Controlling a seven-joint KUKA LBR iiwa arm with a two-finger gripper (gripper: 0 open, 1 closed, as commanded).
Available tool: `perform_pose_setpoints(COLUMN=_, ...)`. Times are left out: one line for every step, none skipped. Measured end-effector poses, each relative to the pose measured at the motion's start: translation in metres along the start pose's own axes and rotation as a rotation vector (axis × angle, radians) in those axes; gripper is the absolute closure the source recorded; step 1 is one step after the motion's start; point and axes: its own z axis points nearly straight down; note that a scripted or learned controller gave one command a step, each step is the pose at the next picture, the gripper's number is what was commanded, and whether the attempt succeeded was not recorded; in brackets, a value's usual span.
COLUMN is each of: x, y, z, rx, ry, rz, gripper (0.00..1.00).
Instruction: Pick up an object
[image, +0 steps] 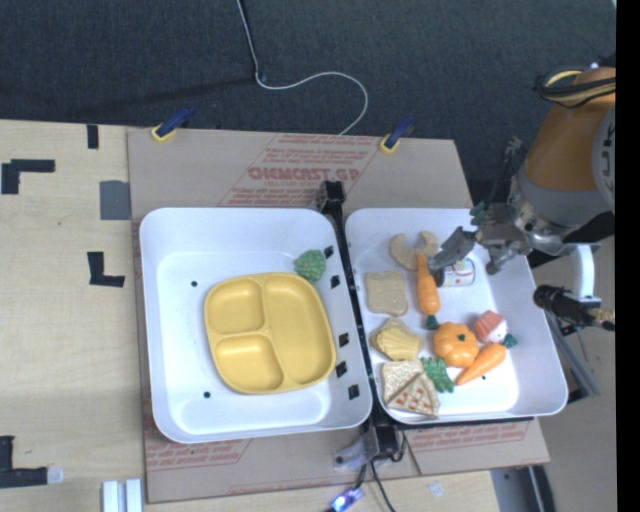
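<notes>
My gripper (472, 252) hangs over the upper right part of the right bin (540, 395), its two dark fingers spread apart with nothing between them. Just left of it lies an upright carrot (428, 288), with a beige cookie shape (408, 247) behind. Lower down sit a toast slice (386, 294), a yellow pastry (398, 342), an orange pumpkin (456, 344), a second carrot (481, 363), a pink-and-white piece (490, 325) and a sandwich wedge (411, 388).
The left bin (170, 250) holds a yellow divided plate (268, 332) and a green broccoli piece (312, 264) near its right wall. A black divider clip (331, 195) sits between the bins. A cable (310, 80) loops behind the bench.
</notes>
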Motion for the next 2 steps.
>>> perform_pose_setpoints(x=0.000, y=0.002, z=-0.008, rx=-0.014, ry=-0.002, rz=-0.003, gripper=0.00)
perform_pose_setpoints(x=0.004, y=0.003, z=0.036, rx=-0.010, ry=-0.002, rz=-0.004, gripper=0.00)
